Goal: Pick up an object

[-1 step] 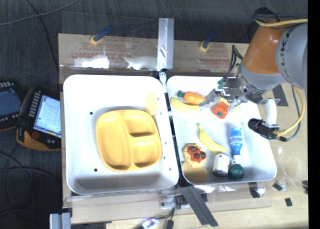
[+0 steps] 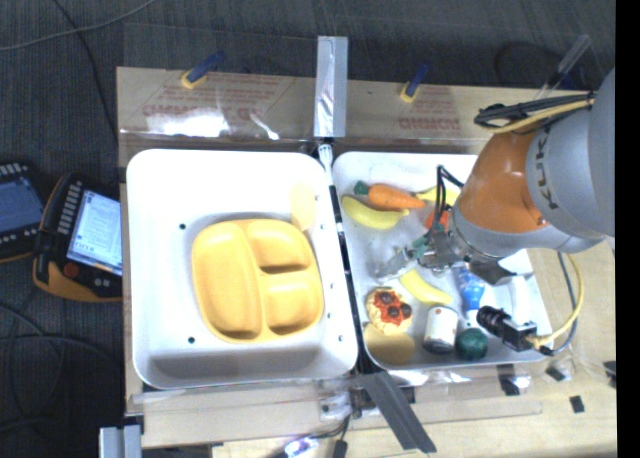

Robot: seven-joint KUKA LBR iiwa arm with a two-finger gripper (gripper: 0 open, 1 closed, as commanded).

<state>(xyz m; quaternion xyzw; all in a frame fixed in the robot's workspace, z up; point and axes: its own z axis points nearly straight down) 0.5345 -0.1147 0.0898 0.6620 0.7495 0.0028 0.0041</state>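
The right bin (image 2: 395,162) holds several toy items: an orange carrot (image 2: 392,196), a yellow banana (image 2: 364,214) under it, a second banana (image 2: 428,287), a round pizza-like piece (image 2: 388,308), a white can (image 2: 438,326), a green ball (image 2: 471,344) and a blue bottle (image 2: 469,289). My gripper (image 2: 415,254) hangs low in the middle of this bin, between the two bananas, at the end of the orange-banded arm (image 2: 505,196). The arm covers the bin's right half.
The left bin (image 2: 160,246) holds a yellow divided tray (image 2: 258,278) and a pale yellow piece (image 2: 303,206) at its right wall. A metal divider post (image 2: 331,86) stands behind the bins. A handheld pendant (image 2: 80,241) lies on the floor at left.
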